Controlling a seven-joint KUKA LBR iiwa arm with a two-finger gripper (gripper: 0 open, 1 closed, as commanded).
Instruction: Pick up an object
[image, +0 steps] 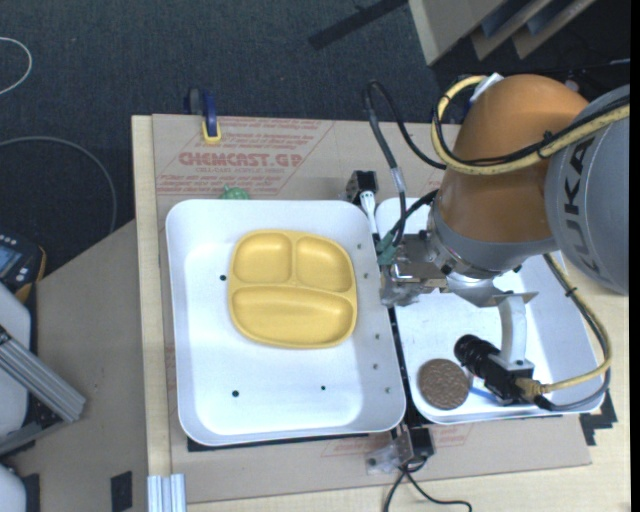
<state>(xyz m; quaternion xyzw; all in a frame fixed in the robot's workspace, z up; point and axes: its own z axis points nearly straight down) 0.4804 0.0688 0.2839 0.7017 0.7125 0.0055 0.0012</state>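
A yellow plastic plate (293, 288) with three compartments lies flat in the left bin (200, 330), toward its far half, two smaller sections on the far side and one long section nearer. A round, brown, flat disc (442, 384) lies in the right bin (570, 330), at its near left corner, close to the rim.

The bench (160, 300), covered by brown cardboard printed with red lettering, bears two shallow white bins side by side: the left bin (200, 390) and the right bin (575, 330).
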